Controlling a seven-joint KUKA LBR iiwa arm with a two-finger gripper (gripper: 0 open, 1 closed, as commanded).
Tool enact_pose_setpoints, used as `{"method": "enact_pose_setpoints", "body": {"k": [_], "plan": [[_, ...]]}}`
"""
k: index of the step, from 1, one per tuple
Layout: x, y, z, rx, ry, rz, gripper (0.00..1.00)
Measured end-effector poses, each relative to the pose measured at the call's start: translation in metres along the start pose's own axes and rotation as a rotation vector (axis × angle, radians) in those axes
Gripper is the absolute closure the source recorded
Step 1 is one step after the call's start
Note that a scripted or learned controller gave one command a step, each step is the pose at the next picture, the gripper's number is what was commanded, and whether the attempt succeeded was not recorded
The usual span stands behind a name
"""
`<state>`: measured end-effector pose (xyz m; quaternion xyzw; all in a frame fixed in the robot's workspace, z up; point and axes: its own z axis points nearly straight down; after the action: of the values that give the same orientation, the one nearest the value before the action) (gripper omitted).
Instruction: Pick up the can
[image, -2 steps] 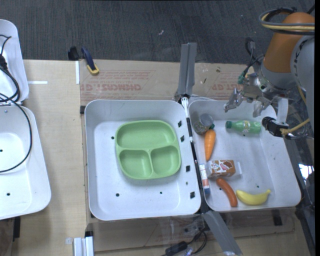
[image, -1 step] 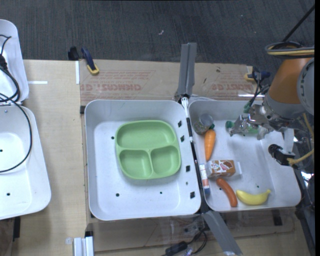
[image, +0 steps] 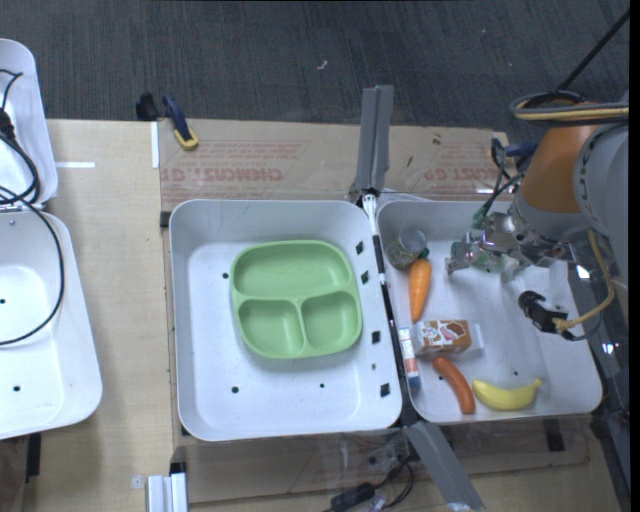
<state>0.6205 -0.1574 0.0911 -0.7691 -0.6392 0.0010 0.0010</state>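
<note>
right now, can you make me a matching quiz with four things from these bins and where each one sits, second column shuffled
Things:
1. can
2. carrot
3. banana
4. green plate

Places:
A. near front edge of right bin
B. middle of left bin
C. back left corner of right bin
D. just in front of the can, along right bin's left wall

Pairs: 1-C, 2-D, 3-A, 4-B

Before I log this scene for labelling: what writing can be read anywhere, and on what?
"CHEMICALS", upside down and partly legible, in red print on the cardboard sheet behind the bins.
Small carton: printed picture, wording too small to read.
Can: label unreadable.
</note>
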Motion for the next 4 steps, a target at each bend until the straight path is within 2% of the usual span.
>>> {"method": "enact_pose_setpoints", "body": {"k": [1, 2, 3, 4], "plan": [[-0.057, -0.042, -0.001, 0.003, 0.012, 0.061, 0.00], [-0.051, -0.042, 0.000, 0.001, 0.005, 0.034, 0.00], [-0.049, -0.026, -0.034, -0.004, -0.001, -0.155, 0.00], [-0.017, -0.089, 0.000, -0.001, 0.000, -0.441, 0.00]]}}
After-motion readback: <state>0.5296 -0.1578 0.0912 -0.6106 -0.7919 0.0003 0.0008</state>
